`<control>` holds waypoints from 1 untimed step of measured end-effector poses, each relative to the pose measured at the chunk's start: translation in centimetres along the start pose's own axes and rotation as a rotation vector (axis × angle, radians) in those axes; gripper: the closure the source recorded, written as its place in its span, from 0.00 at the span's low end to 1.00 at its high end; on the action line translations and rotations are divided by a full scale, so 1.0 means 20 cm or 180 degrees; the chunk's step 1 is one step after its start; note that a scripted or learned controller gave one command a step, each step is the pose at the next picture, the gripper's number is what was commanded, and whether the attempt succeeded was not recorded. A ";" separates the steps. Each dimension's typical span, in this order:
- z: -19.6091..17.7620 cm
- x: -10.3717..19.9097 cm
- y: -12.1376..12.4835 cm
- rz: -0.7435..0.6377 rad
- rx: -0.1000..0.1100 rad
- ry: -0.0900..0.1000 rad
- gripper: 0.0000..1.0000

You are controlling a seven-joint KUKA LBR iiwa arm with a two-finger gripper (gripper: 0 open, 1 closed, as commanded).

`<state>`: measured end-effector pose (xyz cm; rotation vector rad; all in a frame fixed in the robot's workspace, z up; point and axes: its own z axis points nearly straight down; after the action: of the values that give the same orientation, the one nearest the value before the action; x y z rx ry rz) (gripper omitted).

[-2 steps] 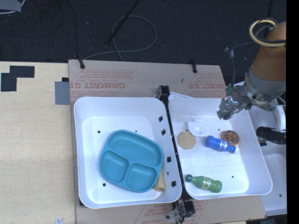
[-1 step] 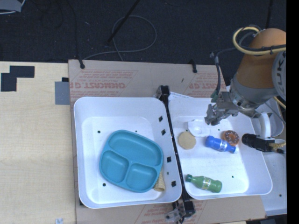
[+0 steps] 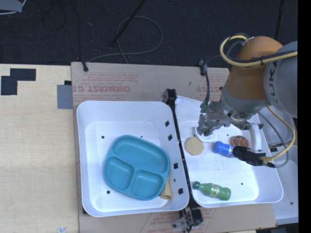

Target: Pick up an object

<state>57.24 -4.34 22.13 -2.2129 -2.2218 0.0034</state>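
A dark floor strewn with cables is lying behind a pale worktop (image 3: 34, 144), on which a cardboard sheet (image 3: 126, 84) is carrying two white bins side by side.

The likely targets are sitting in the right bin (image 3: 272, 191). A tan disc (image 3: 194, 146) is lying near the divider, just below and left of the gripper (image 3: 206, 125). A blue bottle (image 3: 223, 148) is resting to the disc's right, and beside it a small brown patterned piece (image 3: 239, 141) is lying close under the arm. A green bottle (image 3: 212, 190) is lying on its side near the bin's front edge, well apart from the gripper.

The gripper is hanging low over the back of the right bin, above the disc, but it is reading as a dark tangle of parts, so I cannot tell whether the jaws are open or closed. Nothing is visibly sitting between them.

In the left bin (image 3: 90, 113) a blue divided tray (image 3: 136, 166) is lying flat, with a tan waffle-textured piece (image 3: 166, 190) poking out at its lower right corner.

By my judgement the task is barely begun: every object is lying on a bin floor, none lifted. The arm (image 3: 252, 76) appears positioned for a try, most plausibly at the disc; closing on something and raising it are both left to do.
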 end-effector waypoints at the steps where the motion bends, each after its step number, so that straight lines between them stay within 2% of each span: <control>1: 0.04 0.23 -0.04 0.0001 -0.0001 0.0000 1.00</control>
<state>56.48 0.33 21.42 -2.2134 -2.2216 0.0032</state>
